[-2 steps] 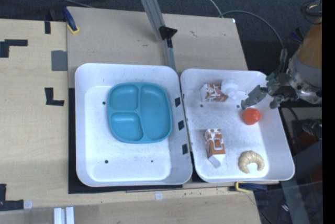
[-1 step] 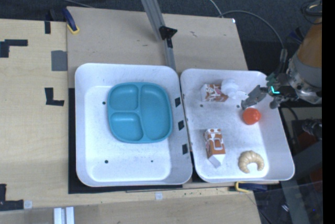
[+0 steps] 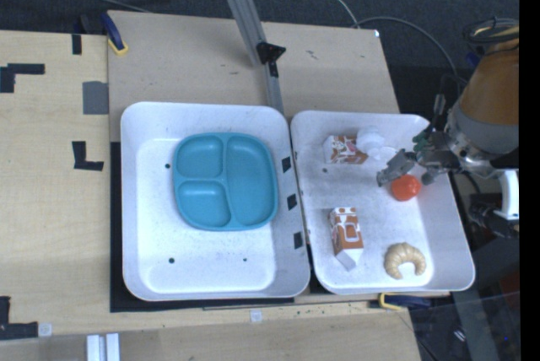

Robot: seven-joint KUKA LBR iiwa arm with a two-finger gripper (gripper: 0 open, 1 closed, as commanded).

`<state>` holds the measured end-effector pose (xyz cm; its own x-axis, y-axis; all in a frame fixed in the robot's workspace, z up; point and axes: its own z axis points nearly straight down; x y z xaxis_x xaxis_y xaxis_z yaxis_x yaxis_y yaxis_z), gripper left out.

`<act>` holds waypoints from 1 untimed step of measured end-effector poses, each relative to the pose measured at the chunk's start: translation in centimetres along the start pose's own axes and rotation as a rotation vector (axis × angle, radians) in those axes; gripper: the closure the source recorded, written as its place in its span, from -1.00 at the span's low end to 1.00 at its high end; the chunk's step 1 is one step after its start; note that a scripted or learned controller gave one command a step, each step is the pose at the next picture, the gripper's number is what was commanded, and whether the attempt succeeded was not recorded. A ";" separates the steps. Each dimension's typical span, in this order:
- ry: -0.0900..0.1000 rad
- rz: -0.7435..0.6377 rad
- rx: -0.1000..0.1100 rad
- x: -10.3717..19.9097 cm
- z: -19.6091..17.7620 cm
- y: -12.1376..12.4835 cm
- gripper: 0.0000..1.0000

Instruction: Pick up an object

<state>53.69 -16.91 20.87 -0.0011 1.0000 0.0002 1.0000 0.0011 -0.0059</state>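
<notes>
Worktop of pale wood, two shallow white bins side by side on it. Left bin carrying a teal divided plate, set toward 12 o'clock of the bin floor. Right bin holding the small items. Grey arm with orange band entering from 3 o'clock. Claw low over the right bin's 2 o'clock area, dark fingers spread open, gripping nothing. Red ball just beside the claw tip at its 5 o'clock. Brown-and-white carton near bin centre. Croissant at the bin's 5 o'clock. Small printed packet at 11 o'clock, with white crumpled piece just beside it at its 2 o'clock.
</notes>
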 end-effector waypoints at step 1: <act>0.001 0.000 0.003 0.0 6.4 0.2 -1.00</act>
<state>53.85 -16.90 14.44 -0.0010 1.0000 0.0014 1.0000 0.0011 -0.0085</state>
